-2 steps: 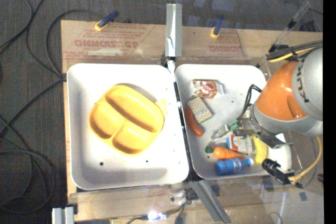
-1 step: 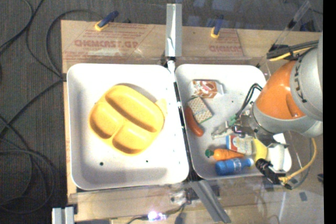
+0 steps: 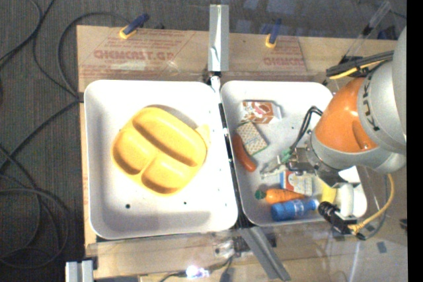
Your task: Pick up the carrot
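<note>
1. The carrot (image 3: 285, 195) lies flat near the front wall of the right bin (image 3: 297, 93), its green top pointing toward the left bin.
2. A blue bottle (image 3: 293, 209) lies alongside it on the front side, touching or nearly so. A small printed pack (image 3: 295, 180) sits just behind it.
3. The gripper (image 3: 297, 164) hangs above that pack, just behind the carrot and not on it. Whether it is apart or together cannot be told from this angle.
4. Likely trouble: with things crowded on both sides, a descent may land on the bottle or the pack, or pinch one along with the carrot. The round carrot could also roll out of a squeeze that is off centre.
5. Farther back in the right bin are a red sausage (image 3: 243, 154) near the dividing wall, a checked packet (image 3: 252, 137) and a red-and-white packet (image 3: 259, 111).
6. The left bin (image 3: 106, 208) holds one yellow divided dish (image 3: 160, 150), well apart from everything else.
</note>
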